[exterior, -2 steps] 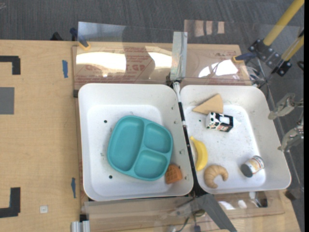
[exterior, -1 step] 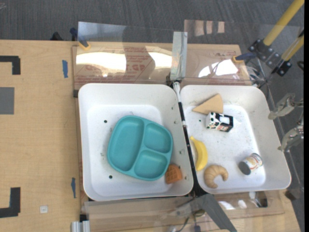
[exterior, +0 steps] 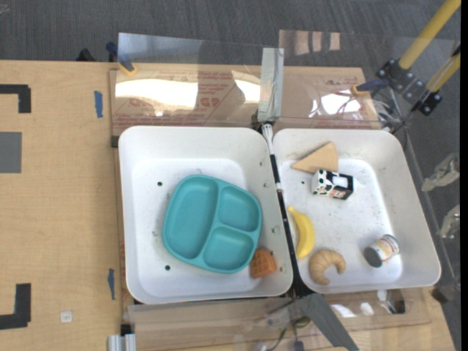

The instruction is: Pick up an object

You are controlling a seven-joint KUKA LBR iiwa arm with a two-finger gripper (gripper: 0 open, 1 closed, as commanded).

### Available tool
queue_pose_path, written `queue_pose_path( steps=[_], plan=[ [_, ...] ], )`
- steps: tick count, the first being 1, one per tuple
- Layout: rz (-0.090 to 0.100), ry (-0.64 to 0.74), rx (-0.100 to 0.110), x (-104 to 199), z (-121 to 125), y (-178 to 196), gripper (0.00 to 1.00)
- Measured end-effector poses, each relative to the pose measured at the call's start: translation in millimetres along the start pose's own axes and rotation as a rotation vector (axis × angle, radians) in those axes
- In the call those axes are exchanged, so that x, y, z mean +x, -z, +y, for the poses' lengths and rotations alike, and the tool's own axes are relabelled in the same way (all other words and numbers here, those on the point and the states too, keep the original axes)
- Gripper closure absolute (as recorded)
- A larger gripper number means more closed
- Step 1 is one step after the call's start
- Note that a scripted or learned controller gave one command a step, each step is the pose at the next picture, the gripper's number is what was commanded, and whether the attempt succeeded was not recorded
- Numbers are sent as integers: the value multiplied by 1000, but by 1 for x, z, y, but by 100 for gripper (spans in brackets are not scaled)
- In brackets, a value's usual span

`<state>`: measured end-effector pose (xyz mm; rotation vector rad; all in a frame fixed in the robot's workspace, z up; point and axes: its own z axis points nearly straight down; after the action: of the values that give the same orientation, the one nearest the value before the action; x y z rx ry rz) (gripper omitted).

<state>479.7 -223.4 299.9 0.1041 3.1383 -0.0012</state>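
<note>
Two bins loaded, nothing picked yet; gripper state cannot tell.
Right bin (exterior: pixel 409 196) scatters candidates apart for easy grasps: wedge (exterior: pixel 319 157), cow carton (exterior: pixel 333 184), banana (exterior: pixel 303 231), croissant (exterior: pixel 326 264), can (exterior: pixel 381 251); left bin (exterior: pixel 139 196) holds teal plate (exterior: pixel 212 224).

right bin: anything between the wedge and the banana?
Yes. In the camera view the black-and-white carton lies between the tan wedge and the banana, just below the wedge; bare bin floor separates it from the banana.
</note>
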Motion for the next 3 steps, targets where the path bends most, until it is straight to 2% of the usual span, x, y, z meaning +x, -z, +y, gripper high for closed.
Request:
queue_pose_path(
  steps=[2,3],
  plan=[
    [-3,3,0,-1,1,1,0],
    [3,549,-4,2,13,-174,0]
  ],
)
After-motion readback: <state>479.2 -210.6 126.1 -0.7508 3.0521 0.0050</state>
